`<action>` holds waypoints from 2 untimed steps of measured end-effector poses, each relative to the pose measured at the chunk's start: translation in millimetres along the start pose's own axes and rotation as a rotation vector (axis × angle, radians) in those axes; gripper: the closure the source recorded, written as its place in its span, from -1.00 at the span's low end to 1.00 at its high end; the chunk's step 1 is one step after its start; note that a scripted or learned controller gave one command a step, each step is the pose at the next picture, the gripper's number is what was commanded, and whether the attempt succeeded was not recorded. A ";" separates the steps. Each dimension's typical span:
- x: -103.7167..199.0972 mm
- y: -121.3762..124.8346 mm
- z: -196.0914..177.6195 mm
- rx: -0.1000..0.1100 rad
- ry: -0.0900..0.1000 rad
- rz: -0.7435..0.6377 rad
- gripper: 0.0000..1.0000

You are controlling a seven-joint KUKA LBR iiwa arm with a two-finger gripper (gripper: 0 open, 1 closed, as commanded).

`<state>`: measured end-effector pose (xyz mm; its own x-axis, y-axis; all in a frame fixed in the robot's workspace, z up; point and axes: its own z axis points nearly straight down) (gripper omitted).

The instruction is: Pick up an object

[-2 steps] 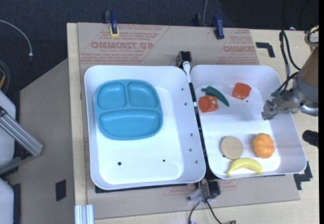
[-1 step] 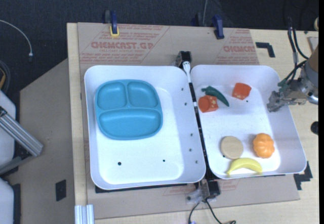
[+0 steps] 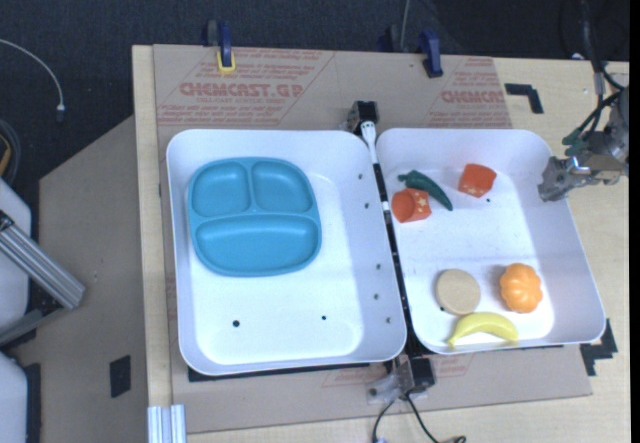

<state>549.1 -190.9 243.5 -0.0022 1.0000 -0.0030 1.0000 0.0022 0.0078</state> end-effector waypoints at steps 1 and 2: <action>-0.4 1.5 -41.9 0.001 0.000 0.001 1.00; 48.4 12.0 -26.1 0.009 0.005 -0.003 1.00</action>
<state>560.8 -142.3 269.6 -0.0057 1.0000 0.0020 1.0000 0.0057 -0.0011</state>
